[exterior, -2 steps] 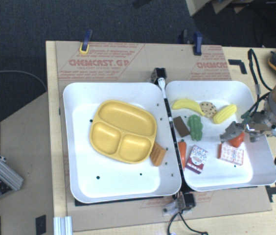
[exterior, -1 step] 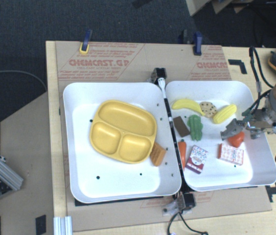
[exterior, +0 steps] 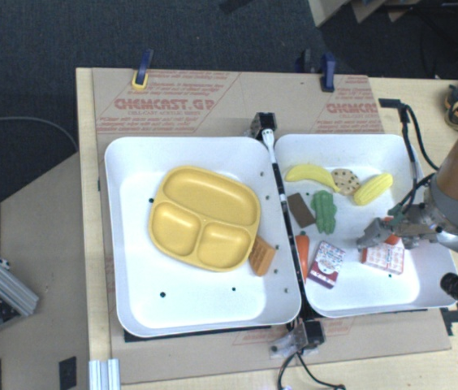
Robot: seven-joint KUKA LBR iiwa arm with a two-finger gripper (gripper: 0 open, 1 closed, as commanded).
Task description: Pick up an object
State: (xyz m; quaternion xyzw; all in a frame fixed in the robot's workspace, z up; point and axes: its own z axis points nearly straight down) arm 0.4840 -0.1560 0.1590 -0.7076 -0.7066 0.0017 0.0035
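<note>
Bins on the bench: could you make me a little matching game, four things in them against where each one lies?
Things:
1. yellow divided plate
2. banana
3. carrot
4. gripper

Places:
A. far part of the right bin
B. middle of the left bin
C. over the red and white packet, right bin
D. by the right bin's left wall

Pairs: 1-B, 2-A, 3-D, 4-C

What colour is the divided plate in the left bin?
Yellow all over: the divided plate, clearest in the camera view, sits in the left bin.
</note>
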